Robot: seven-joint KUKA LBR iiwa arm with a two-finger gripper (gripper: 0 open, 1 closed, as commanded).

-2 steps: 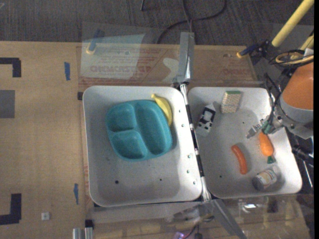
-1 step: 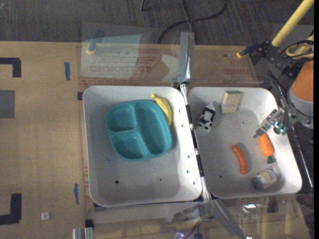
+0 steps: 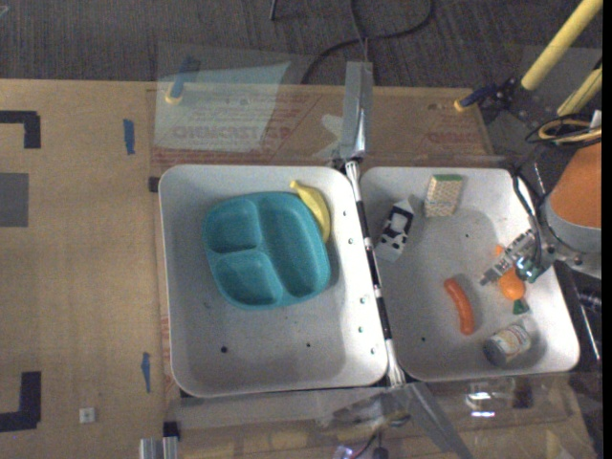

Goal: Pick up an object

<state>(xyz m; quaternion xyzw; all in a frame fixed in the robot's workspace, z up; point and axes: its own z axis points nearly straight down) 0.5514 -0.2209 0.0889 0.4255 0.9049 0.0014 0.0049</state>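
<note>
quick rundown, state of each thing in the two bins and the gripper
teal divided tray: flat in the left bin, right way up
banana: wedged at the tray's far right edge
black and white toy: lying by the right bin's left wall
tan block: resting at the far side
orange sausage: lying flat
can: on its side
small orange piece: beside the gripper
gripper: low in the right bin

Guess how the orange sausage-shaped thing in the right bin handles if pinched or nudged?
The orange sausage looks long and rounded, so it probably rolls sideways when nudged. Its smooth surface may slip between fingers. It lies apart from the gripper, near the small can.
</note>
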